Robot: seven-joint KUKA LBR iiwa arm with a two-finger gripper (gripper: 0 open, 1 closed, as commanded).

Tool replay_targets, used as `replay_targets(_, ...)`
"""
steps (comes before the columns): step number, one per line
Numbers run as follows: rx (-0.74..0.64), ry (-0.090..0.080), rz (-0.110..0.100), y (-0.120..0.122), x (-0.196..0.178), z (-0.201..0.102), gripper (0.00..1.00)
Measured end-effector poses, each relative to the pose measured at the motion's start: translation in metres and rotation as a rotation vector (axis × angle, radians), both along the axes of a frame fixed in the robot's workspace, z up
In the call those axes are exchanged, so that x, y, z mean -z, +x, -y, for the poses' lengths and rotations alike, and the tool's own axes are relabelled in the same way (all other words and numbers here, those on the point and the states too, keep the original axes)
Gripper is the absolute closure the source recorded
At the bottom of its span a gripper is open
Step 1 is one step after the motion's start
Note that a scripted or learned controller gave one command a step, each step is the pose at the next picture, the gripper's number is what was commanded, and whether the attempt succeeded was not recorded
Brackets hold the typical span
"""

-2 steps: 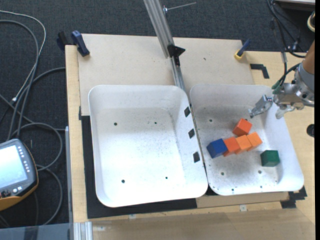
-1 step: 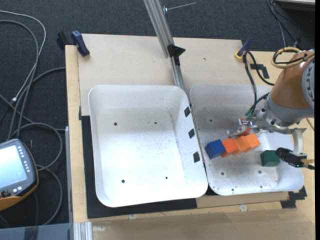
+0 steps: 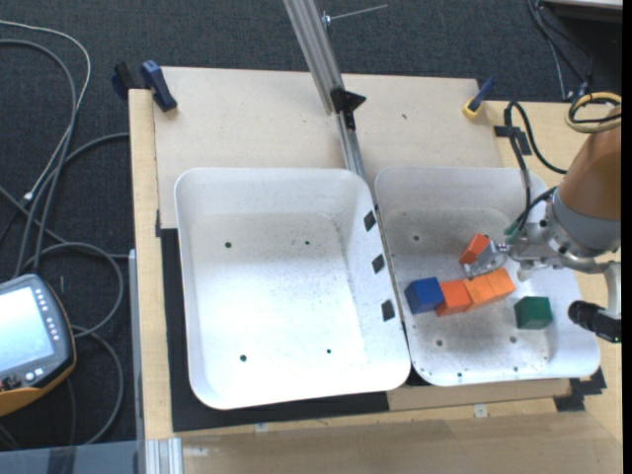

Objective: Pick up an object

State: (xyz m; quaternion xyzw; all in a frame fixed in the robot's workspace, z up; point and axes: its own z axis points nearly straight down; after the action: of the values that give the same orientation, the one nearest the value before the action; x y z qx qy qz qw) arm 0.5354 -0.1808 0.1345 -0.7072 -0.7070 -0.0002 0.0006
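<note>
Down in the right bin [image 3: 434, 191], toward the right middle of the frame, the claw [image 3: 491, 256] sits low among the blocks, the grey arm [image 3: 592, 200] with its orange band reaching in from the right edge. Whether it is clenched or released I cannot tell from here; the tip is small and muddled against a small orange block [image 3: 475, 249] that it touches or nearly touches. Nothing is plainly lifted.

Just below the claw lies a larger orange block [image 3: 475, 292], long and slanted, with a blue block [image 3: 424, 293] touching its left end. A green block [image 3: 533, 312] sits apart to the lower right. The left bin [image 3: 197, 265] fills the middle of the frame beside it.

My guess is the arm is at the grasping step, down at the small orange block. The next move calls for a firm close on that one piece, then a straight lift, without snagging the long orange block right beneath it. The crowding there could easily spoil the try.
</note>
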Motion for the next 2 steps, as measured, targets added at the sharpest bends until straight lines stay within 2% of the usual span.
replay_targets(1, -0.003, -0.001, 0.002, 0.029, 0.028, -0.009, 0.00)
replay_targets(2, -0.002, -0.001, 0.004, 0.029, 0.016, -0.008, 1.00)
